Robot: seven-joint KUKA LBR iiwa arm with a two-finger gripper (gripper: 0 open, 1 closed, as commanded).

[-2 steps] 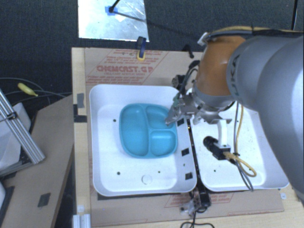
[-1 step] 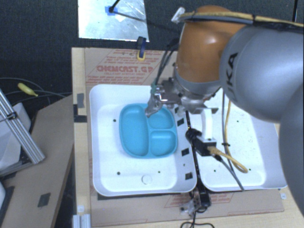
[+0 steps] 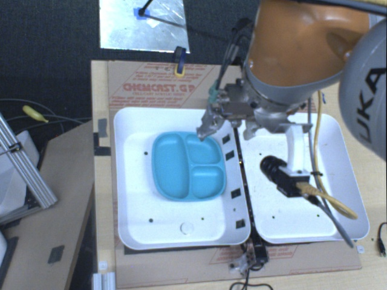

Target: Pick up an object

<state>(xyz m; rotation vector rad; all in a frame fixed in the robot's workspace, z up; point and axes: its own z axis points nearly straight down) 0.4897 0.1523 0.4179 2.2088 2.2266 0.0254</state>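
I see the blue plate lying flat in the left bin, near its middle. My tool is right by the plate's rim, at about 1 o'clock on the plate. From the tool, the middle of the plate is toward 7 o'clock. The plate looks a bit wider than tall, running about 9 to 3 o'clock. I cannot tell if the tool is apart or together, or if it touches the rim. I think the rim is the only part thin enough to grab, so the tool must go over that edge, not beside it.
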